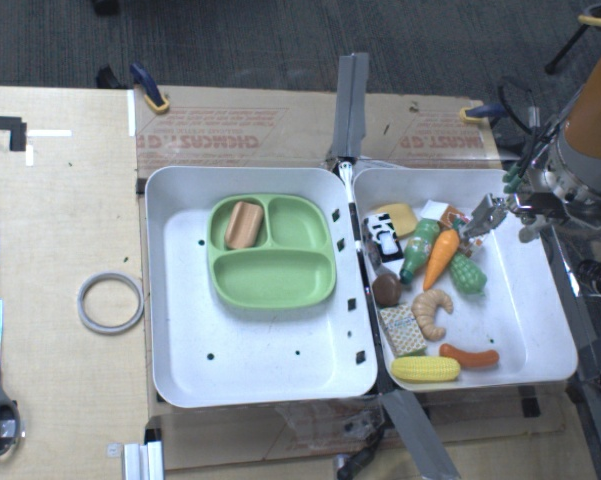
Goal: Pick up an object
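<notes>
Target pile sits in right bin [540,298]: one carrot [441,254], one green bottle [418,251], one croissant [435,311], one corn cob [426,369], one sausage [469,356], tightly packed. Gripper [488,215] hovers at the carrot's top end; cannot tell whether its fingers are apart or together. Risk: crowding could deflect a grasp or catch two items; left bin [180,298] has one green tray [273,278] with one bread roll [244,224].

Colour-wise: both bins [180,368] are plain white, and the divided plate [275,273] is pale green with a tan bread roll [243,224] on it. The right bin has an orange carrot [441,255], yellow corn [425,369], a red-orange sausage [469,356], a green bottle [417,254] and a checkered waffle [404,329].
</notes>
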You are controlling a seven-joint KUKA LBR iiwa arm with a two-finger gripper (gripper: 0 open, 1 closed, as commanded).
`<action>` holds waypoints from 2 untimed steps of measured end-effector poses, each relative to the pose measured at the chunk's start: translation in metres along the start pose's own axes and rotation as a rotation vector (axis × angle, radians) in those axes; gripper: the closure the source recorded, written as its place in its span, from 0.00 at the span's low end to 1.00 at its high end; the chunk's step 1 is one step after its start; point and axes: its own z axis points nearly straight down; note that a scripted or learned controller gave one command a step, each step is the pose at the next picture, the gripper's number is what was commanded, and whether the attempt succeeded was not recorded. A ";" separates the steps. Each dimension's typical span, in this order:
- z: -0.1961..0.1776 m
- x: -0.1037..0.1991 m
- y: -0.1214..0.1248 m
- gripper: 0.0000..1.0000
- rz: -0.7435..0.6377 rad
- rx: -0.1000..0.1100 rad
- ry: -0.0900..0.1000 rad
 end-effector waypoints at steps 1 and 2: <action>0.104 -0.046 -0.059 0.00 -0.152 -0.001 0.001; 0.181 -0.058 -0.019 0.00 -0.313 -0.002 0.001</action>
